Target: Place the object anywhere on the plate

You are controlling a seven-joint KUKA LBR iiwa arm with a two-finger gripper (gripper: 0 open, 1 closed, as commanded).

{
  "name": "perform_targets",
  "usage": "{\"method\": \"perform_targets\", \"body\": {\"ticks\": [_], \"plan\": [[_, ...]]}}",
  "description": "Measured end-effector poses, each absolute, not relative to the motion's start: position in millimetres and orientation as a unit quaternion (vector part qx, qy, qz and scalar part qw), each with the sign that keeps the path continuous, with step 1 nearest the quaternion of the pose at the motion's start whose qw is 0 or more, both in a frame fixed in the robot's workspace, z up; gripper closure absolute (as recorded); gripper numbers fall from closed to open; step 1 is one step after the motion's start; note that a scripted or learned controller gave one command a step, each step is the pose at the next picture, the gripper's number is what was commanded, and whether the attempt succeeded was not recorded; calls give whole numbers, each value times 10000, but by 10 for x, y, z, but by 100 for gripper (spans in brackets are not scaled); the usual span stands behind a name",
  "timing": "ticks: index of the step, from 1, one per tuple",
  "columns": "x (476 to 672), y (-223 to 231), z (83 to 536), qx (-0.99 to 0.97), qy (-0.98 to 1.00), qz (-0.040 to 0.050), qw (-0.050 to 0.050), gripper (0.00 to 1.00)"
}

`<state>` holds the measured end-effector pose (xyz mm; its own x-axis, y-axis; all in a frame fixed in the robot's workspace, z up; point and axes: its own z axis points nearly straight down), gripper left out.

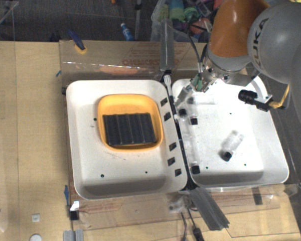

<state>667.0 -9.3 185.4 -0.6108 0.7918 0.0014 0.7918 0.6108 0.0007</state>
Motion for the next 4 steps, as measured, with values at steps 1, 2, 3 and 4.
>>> {"method": "perform_targets", "body": {"ticks": [1, 2, 3, 4], "plan": [[6606, -465, 2267, -4455, -8953, -14, -26, 0], [6635, -526, 2210, -3725, -9280, -8, -20, 0], [6570, -358, 2435, -2901, -9570, -16, -39, 0], [6603, -528, 2195, -2295, -9733, -9, -12, 0]]}}
